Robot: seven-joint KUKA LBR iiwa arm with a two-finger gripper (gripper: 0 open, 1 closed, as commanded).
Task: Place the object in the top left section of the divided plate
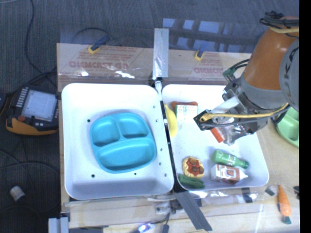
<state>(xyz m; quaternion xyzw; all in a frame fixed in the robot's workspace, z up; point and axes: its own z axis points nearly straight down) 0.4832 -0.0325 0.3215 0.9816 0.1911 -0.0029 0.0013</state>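
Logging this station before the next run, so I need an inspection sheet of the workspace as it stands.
Surface: two white bins, left bin and right bin, on a bench.
Job's things: blue divided plate in the left bin, tilted.
Clutter: right bin holds a banana, small pizza, green bottle, carton, cucumber.
Grippers: gripper over the right bin.
Cables: yellow cable along the wrist; black cable on the floor.
Surroundings: handheld pendant left of the bench.
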